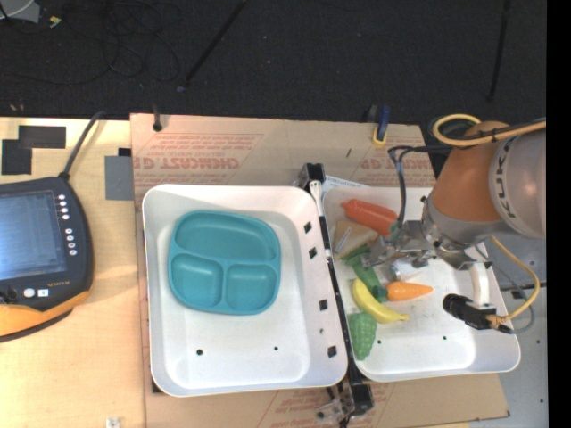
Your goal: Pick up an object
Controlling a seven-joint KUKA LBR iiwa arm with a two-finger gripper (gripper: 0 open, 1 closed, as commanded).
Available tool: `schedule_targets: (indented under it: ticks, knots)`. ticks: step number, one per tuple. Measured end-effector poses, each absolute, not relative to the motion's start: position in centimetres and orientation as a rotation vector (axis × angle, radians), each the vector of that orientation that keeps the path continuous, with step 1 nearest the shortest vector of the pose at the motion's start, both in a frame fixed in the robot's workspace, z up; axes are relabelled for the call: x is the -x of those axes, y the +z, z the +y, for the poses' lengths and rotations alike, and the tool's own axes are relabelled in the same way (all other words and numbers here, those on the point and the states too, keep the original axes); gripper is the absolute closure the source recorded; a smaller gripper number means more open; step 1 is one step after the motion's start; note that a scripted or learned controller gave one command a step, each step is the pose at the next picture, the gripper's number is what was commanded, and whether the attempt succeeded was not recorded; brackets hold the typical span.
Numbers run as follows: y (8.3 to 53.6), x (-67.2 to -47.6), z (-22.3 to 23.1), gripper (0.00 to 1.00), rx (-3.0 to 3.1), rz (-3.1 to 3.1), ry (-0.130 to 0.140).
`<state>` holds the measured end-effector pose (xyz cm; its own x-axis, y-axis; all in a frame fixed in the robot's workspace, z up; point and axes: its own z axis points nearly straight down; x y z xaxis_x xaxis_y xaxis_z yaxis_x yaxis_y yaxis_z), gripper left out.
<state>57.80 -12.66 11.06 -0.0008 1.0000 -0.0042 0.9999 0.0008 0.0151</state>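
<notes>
The desk (71,364) is pale wood. A sheet of cardboard (268,150) with red print lies across it under both bins. At the far left of the desk sits a control pendant (36,239) with a dark screen and an orange underside. Beyond the desk the floor (294,34) is black and strung with loose cables.

The left bin (232,359) holds a teal divided plate (225,263), lying flat toward its upper half. The right bin (442,350) holds the toy food, all crowded along its left side.

My hand (399,255) hangs over the middle of the right bin, low among the toys. I cannot tell whether it is apart or together, and I see nothing clamped in it.

The orange carrot (412,290) lies just below my hand, pointing right, close to it but apart. The yellow banana (375,304) curves just left of the carrot. A dark green piece (365,268) lies just beside my hand on its left. The red-orange piece (368,212) lies above my hand, near the bin's top edge. A knobbly green piece (362,335) lies farthest from my hand, by the bin's lower left corner.
</notes>
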Motion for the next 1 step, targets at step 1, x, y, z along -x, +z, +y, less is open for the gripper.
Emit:
schedule_targets:
  ticks: [1]
  knots:
    - [10.05, -56.55, -9.03, 0.0, -2.194, 2.19, 0.019]
